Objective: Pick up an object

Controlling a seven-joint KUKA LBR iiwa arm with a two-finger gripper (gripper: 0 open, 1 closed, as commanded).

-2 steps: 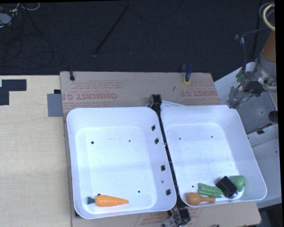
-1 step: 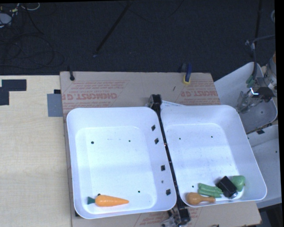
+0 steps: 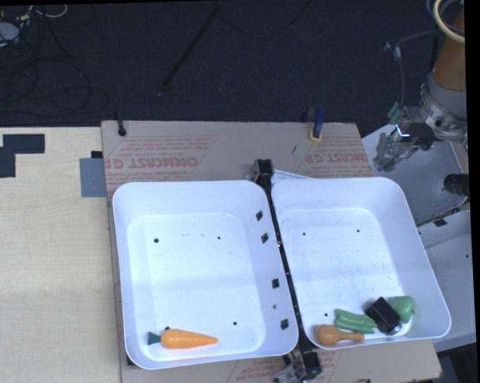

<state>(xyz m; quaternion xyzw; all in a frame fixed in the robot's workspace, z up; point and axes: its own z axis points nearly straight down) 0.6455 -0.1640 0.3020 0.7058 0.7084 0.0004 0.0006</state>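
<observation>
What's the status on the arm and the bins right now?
Gripper parked beyond right white bin, holding nothing visible. Orange toy carrot in left white bin. Path unobstructed.

Dark floor (image 3: 220, 62) strewn with cables (image 3: 40, 84) behind a pale wooden bench (image 3: 46, 264).

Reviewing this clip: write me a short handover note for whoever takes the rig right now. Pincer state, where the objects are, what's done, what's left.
Pincer: up at the right, outside the bins, beyond the right bin's far corner; nothing seen in it.
Left bin: a toy carrot lies at the near edge.
Right bin: at the near edge a cluster of a tan pear-shaped piece, a green pod, a black block and a green piece behind it.
Done: no pick; every object lies in a bin.
Left: choose one, descend, grasp and lift. The carrot lies alone, likely the easier target.
</observation>
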